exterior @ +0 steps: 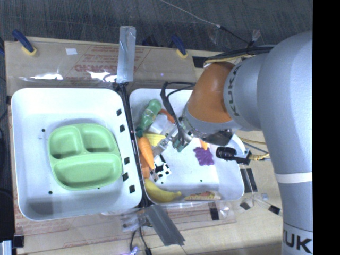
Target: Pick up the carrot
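A: Gripper down low in the right bin, hanging off the grey arm with the orange band. Hovering just right of the carrot, fingers pointing that way.

B: Open or closed?

A: Cannot tell. Too small and cluttered at the tip. Nothing clearly seen between the fingers.

B: And the carrot?

A: One carrot, orange, lying lengthwise along the right bin's left wall, close to the divider between the bins. Resting in the bin, not lifted.

B: Count of the rest in there?

A: One banana at the near left corner, just below the carrot. One purple grape bunch toward the middle. One green bottle-like item near the far left corner. One small black-and-white piece between carrot and banana. One pale yellow item beside the carrot's top, partly hidden by the gripper.

B: Left bin?

A: One left bin, white, holding one green tray with three compartments. Two bins in all, side by side on the counter.
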Available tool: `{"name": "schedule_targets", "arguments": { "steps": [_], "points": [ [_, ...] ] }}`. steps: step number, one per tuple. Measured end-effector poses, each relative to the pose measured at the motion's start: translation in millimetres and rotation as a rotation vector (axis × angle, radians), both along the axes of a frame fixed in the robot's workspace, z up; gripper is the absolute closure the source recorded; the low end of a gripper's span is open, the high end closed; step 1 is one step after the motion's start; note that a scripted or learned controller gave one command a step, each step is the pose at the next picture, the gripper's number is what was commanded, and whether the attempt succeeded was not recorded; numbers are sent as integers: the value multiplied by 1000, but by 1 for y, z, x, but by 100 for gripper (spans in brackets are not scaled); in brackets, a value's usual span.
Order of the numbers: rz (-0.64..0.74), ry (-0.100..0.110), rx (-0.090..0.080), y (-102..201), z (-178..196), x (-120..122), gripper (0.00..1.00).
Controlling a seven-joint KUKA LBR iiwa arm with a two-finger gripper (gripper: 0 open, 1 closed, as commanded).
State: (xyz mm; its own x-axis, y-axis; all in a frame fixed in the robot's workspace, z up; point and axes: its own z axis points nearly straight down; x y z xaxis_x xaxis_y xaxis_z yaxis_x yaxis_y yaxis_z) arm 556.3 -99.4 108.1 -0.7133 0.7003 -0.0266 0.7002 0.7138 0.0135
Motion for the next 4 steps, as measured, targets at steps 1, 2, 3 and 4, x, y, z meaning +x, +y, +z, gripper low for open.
{"name": "schedule_targets", "arguments": {
  "steps": [1,2,3,4],
  "points": [
    [-112,-7,6,-1,0,-9,0],
    [-510,0,23,-4,-1,-20,0],
    [-742,4,26,-3,-2,31,0],
    [-1035,10,30,1,-4,69,0]
  ]
}}
